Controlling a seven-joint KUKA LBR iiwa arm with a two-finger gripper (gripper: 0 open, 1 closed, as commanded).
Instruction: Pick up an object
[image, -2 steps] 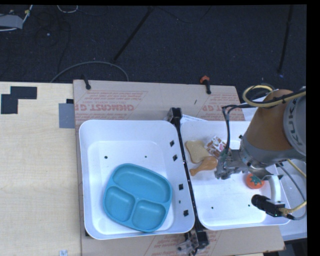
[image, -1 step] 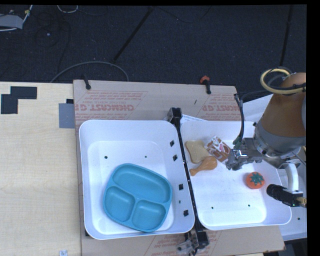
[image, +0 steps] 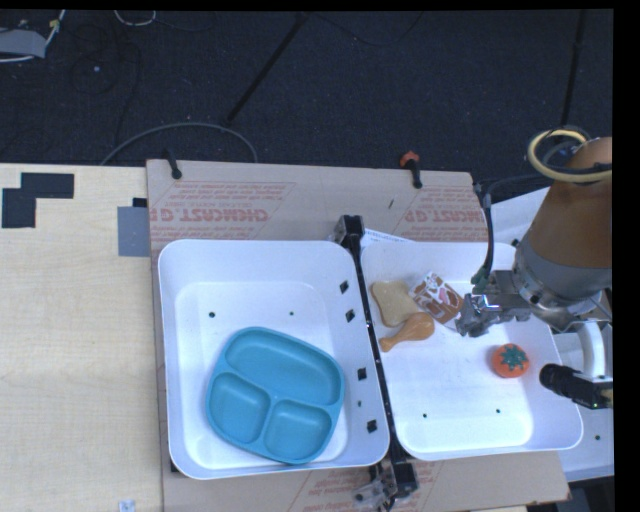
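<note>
Grey arm (image: 570, 230) slanting down into right bin (image: 470, 440), evidently for a pick. Left bin (image: 180, 300) with blue tray (image: 275, 395), well apart. Gripper (image: 472, 315), grip impossible to judge, just beside drumstick (image: 408, 330) and wrapped snack (image: 438, 295), likeliest targets.

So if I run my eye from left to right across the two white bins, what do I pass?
Blue divided plate → tan flat piece → chicken drumstick toy → small brown-and-white packet → gripper → orange tomato-like toy.
</note>
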